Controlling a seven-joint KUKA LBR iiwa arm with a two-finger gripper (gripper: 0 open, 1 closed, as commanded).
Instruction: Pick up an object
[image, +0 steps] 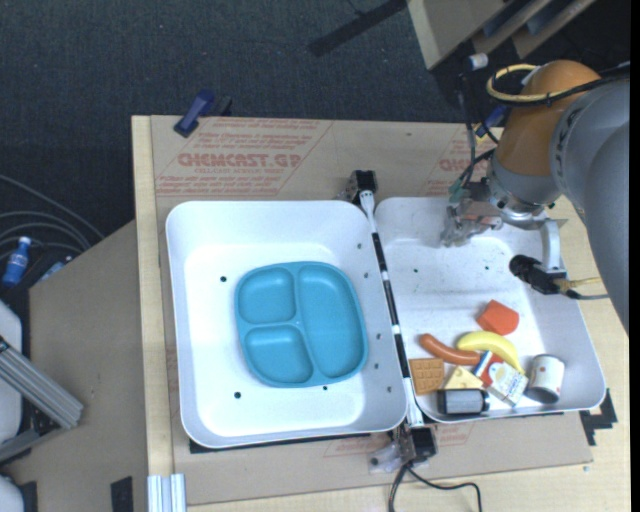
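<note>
Two shallow white bins sat side by side on the bench: the left bin (190, 250) held a blue divided plate (298, 322), and the right bin (430, 225) held a small heap of toy food in its near corner. Nothing had been lifted yet, as far as the view showed. The gripper (466, 226) hung low over the far end of the right bin, above bare white floor and well apart from the heap, and no object sat between its tips. Whether those tips were spread or pressed together could not be told at that size and angle.

The candidates for picking all lay together: an orange piece (498, 318), a banana (490, 346), a hot dog (446, 349) touching it, a brown waffle-like square (427, 374), a dark flat object (462, 402) and a small white cup (545, 374) on its side. Judging by this, the whole pick was left to do: travel toward the heap, descent, closing and lift.

Red printing on the board (250, 150) under the bins read roughly "CHEMCAST GP", seen upside down to the arm's side; the smaller lines beneath were too fine to read.
</note>
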